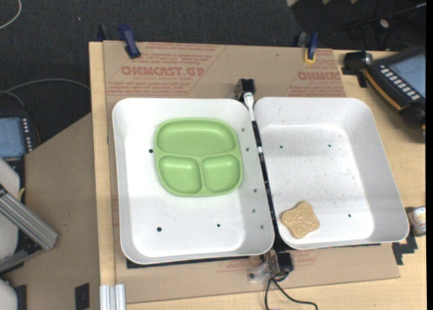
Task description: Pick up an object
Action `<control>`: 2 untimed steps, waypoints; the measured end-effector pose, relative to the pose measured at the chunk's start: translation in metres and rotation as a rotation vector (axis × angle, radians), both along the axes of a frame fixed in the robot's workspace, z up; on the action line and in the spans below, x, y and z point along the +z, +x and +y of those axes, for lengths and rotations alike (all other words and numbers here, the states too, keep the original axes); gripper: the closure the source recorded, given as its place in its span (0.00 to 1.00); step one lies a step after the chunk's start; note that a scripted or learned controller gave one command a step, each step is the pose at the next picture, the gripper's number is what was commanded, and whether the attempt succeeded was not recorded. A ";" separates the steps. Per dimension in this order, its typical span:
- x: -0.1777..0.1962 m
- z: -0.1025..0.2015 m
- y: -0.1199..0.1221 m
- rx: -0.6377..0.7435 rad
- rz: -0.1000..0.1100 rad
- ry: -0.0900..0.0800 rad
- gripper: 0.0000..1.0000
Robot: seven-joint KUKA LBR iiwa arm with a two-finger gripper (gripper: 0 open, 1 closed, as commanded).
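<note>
A green divided plate with three compartments lies flat in the left white bin, toward its upper middle. A small tan, cracker-like piece lies in the right white bin, near its front left corner.
The two bins sit side by side on a cardboard sheet clamped to the bench. A tablet-like device lies at the right edge. A metal rail crosses the lower left. Cables run at the bins' front seam.
</note>
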State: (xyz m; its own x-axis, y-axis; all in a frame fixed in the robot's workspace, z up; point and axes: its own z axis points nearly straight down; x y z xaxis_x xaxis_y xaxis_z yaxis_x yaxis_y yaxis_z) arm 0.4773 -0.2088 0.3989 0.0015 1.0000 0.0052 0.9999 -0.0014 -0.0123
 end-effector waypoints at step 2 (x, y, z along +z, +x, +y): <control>-0.237 -0.017 0.034 -0.002 -0.005 -0.004 1.00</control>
